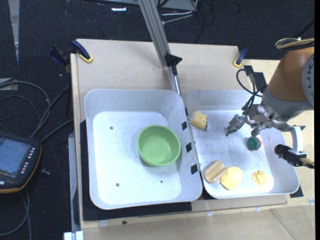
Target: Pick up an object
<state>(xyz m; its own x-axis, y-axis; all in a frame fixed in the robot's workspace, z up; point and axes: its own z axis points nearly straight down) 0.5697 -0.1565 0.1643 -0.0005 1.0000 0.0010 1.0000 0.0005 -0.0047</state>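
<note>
The right bin (220, 134) holds several small objects. A yellow cube (199, 120) lies near its left wall. A teal ball (254, 143) sits toward the right. A tan oblong piece (214, 171), a yellow round piece (231, 178) and a small yellow item (259, 177) lie along the front. My gripper (241, 131) hangs over the middle of this bin, just up and left of the teal ball. It is open, its fingers spread, with nothing between them.
A green bowl (159, 145) stands in the middle of the left bin (110, 129). A slanted metal pole (156, 26) crosses the back of the bench. Blue and yellow clamps (81, 51) grip the bench's far corners.
</note>
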